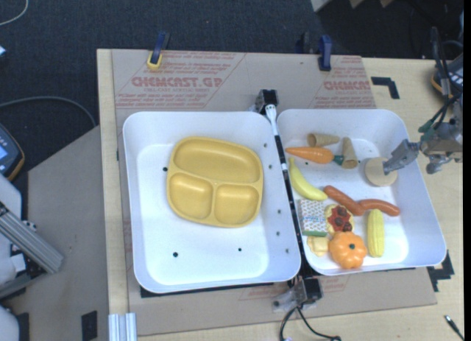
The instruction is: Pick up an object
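Orange plastic pumpkin lies closest to the camera, in the near corner of the right white bin. Just beside it are a yellow toy corn cob, a small printed card with a red berry picture and 2 reddish-brown toy sausages that lie almost end to end. A little further in, a yellow plastic banana lies along the inner wall, and past it an orange toy carrot with a green top. At the far side are 2 beige cone-shaped pieces, near each other.

The left white bin holds a yellow plastic plate with 3 compartments, and nothing lies on that plate.

The grey two-finger gripper reaches in from the right and hovers low over a round tan disc-shaped toy, near the far right part of the right bin. The gripper seems to touch the disc or to be just above it; whether the claw is wide or narrow cannot be told. No object is visibly held. So the task is judged to be at the reaching step: the grasp and the lift are not yet done.
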You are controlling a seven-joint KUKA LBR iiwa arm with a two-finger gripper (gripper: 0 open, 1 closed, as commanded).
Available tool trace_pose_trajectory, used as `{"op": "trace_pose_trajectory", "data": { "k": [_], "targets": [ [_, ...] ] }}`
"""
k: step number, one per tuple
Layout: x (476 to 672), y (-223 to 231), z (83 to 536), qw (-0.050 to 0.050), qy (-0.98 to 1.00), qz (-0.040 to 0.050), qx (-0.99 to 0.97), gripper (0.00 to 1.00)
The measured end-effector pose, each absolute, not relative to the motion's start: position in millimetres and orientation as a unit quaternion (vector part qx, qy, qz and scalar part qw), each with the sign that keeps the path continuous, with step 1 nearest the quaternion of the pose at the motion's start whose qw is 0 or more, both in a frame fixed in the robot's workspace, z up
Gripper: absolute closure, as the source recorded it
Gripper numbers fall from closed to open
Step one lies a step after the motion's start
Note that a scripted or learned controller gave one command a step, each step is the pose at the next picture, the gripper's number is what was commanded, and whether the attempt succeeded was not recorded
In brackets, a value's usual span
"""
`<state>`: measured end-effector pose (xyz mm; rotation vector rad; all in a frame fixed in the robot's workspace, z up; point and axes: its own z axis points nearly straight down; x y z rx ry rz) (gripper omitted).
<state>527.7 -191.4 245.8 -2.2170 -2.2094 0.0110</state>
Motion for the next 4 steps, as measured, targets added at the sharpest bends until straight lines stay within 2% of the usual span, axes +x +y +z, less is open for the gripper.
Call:
{"op": "trace_pose_trajectory", "data": {
  "k": [1,3,4],
  "targets": [
    [530.2,-191.0,252.7,0.000,-0.707,0.0000,-0.707,0.00],
    [543.8,-186.9,164.1,0.002,-0.707,0.0007,-0.707,0.00],
    [544.5,-191.3,121.6,0.002,-0.707,0.0005,-0.707,0.00]
  ]
}}
